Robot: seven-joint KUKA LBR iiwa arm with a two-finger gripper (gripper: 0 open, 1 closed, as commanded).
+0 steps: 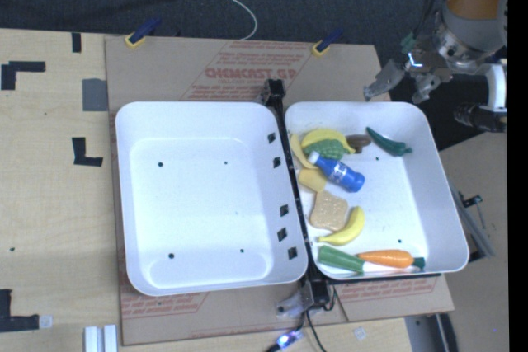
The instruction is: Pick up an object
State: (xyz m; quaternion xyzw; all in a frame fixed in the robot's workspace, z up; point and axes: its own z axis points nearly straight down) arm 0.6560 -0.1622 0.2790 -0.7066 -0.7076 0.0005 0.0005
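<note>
Inspector A: What is noted on the left?

Inspector B: A white left bin point(140, 136), beside the right bin point(433, 177). In the latter, a blue bottle point(338, 173), a banana point(348, 228), bread point(328, 212) and a carrot point(386, 259) are recorded.

Inspector A: And the claw?

Inspector B: The gripper point(398, 85) is seen beyond the right bin's far right corner, fingers spread apart, nothing held.

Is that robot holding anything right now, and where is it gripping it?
Nothing. The tool hangs open above the right bin's far edge, with nothing between its fingers.
</note>
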